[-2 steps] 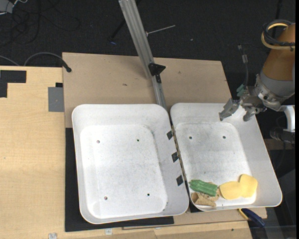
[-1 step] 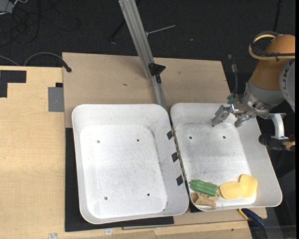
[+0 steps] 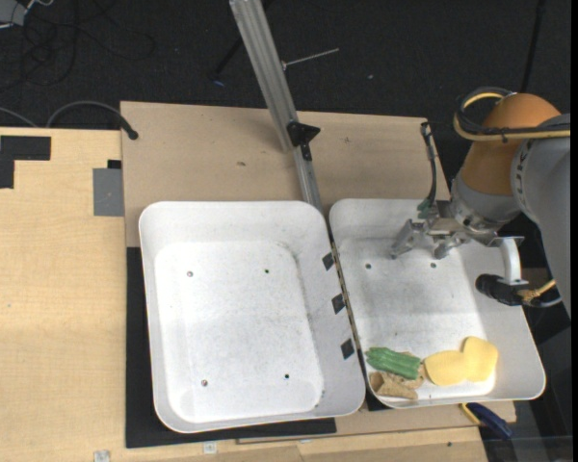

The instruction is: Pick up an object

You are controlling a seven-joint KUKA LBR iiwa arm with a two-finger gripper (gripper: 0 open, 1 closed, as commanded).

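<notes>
The gripper (image 3: pixel 426 242) is held spread wide and empty over the right bin's (image 3: pixel 405 292) far end, likely poised for descent. The objects (image 3: pixel 433 366) are bunched in its near corner, well apart.

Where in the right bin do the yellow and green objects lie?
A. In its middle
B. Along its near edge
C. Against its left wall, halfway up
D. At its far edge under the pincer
B: the yellow object and green object sit along the right bin's near edge, apart from the pincer.
</notes>
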